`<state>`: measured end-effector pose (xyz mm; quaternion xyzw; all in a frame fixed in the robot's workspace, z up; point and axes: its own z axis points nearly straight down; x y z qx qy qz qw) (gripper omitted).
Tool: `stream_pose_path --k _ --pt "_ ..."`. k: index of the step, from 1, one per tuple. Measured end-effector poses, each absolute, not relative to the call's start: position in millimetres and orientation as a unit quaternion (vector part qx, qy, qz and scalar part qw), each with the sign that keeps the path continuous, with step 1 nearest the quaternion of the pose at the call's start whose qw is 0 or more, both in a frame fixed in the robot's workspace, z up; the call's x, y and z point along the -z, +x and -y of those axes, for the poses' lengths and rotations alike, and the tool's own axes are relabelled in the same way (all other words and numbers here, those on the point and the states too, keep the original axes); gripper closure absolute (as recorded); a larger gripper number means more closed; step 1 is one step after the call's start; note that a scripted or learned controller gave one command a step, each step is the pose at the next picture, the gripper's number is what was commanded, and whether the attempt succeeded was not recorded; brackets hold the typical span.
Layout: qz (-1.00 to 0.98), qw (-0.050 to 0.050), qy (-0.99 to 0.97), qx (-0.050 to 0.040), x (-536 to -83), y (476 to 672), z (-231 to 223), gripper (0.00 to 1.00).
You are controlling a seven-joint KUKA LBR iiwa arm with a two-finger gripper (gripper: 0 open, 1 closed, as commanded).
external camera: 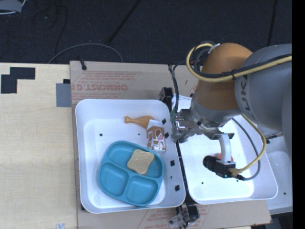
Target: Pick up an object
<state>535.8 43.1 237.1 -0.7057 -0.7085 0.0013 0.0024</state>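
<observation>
Hanging over the bin wall [177, 175], the pincer [182, 128] has the carton [156, 138] just beside it toward the view's left, its long axis running roughly along that wall; the drumstick [139, 120] lies farther off. Whether the pincer is open cannot be told.

Work area: pale wood tabletop [33, 151] bordered by a dark floor [119, 18].
The tabletop spans the left side and bears black angular markings [12, 80] and a grey square [62, 94]. A brown cardboard sheet [119, 80] with red printed lettering lies on it. Thin loose cables [86, 44] run across the floor beyond the far edge.
</observation>
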Motion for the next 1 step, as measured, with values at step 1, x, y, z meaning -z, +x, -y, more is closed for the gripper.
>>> stream_pose_path --k 1 --pt "0.708 0.002 -0.706 -0.0019 -223.6 524.0 -91.7 1.00"
